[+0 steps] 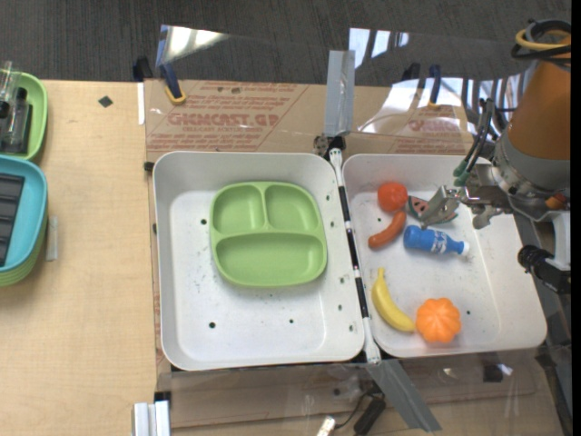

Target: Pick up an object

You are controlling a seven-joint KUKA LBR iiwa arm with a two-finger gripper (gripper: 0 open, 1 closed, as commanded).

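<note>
Tool [442,205] hanging low over the far part of the right bin [508,325], can't tell if open or closed. Watermelon slice [419,209] right at its tip, blue bottle [434,241] just near of it. Orange ball [392,195], sausage [387,230], banana [390,304] and small pumpkin [438,320] also in there. Left bin [182,316] holding a green divided plate [269,234].

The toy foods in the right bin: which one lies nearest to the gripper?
The blue bottle. It lies just below the gripper, while the banana and the orange pumpkin lie far down, at the bin's near edge.
</note>
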